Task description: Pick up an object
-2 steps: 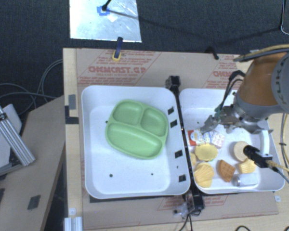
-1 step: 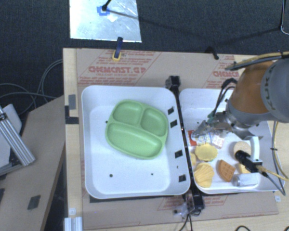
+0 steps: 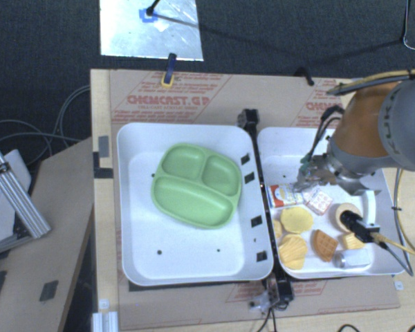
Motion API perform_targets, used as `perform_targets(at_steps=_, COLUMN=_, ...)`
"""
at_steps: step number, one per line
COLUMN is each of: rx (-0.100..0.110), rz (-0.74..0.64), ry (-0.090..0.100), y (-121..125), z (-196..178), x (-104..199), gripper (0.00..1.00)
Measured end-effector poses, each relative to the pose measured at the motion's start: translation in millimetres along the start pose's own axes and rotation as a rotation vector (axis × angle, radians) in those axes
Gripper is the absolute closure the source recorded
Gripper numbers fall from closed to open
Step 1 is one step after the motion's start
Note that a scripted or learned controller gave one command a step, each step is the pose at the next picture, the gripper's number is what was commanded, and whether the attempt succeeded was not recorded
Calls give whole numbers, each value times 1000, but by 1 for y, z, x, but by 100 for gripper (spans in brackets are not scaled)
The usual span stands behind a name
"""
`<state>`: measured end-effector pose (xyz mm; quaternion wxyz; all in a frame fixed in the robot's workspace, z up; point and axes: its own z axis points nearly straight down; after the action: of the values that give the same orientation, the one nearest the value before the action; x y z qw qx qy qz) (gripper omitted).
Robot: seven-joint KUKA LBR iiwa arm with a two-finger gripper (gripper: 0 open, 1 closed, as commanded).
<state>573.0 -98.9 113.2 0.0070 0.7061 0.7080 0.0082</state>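
gripper (image 3: 306,182): low in right bin (image 3: 277,144), over red-white packet (image 3: 285,196); grip state can't tell
tip: drop straight, avoid yellow pieces (image 3: 297,220)

A pale green divided plate (image 3: 197,185) lies in a white bin (image 3: 142,254); yellow and tan pieces (image 3: 296,220) fill the other.

Robot arm (image 3: 394,126): rounded grey housing with a broad orange band (image 3: 360,120) above the wrist. Black cables (image 3: 326,124) run along the orange section. The wrist narrows to a grey collar; small metallic hardware (image 3: 311,173), possibly the gripper mount, appears blurred.
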Motion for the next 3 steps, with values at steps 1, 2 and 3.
perform_targets(at_steps=1, rx=14, rz=-2, ry=-3, y=10, z=-62, x=-1, gripper=100)
perform_targets(at_steps=2, rx=15, rz=-2, ry=-3, y=13, z=-114, x=-1, gripper=100)
perform_targets(at_steps=3, rx=19, rz=-7, ry=0, y=14, z=-120, x=53, gripper=100)
